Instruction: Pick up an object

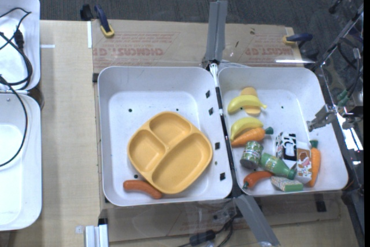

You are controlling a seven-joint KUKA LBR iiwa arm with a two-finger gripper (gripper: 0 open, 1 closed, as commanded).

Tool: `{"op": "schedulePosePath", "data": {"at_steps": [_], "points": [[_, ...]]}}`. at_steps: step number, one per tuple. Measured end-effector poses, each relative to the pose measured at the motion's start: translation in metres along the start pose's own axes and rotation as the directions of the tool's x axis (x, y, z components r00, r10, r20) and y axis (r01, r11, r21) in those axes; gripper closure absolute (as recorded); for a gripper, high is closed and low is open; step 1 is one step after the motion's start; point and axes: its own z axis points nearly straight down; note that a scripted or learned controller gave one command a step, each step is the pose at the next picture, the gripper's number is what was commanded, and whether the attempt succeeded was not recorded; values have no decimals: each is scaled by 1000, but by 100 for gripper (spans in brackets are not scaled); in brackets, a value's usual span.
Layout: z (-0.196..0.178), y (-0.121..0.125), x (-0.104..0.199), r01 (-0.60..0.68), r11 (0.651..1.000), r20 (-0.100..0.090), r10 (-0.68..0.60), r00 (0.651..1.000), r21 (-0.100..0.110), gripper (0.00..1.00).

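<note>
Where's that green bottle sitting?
The green bottle lies in the right bin, near its front, between the small can and a carton.

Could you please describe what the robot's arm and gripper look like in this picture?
At the right edge of the right bin, the gripper shows as slim, pale metallic fingers tapering to a point. Behind it are shiny silver metal parts and thin dark cables. Its finer details are too small to make out.
</note>
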Motion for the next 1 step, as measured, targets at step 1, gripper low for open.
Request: {"op": "schedulePosePath", "data": {"at_steps": [1], "points": [[114,30,23,20,1000,-1,-20,1000,1,0]]}}
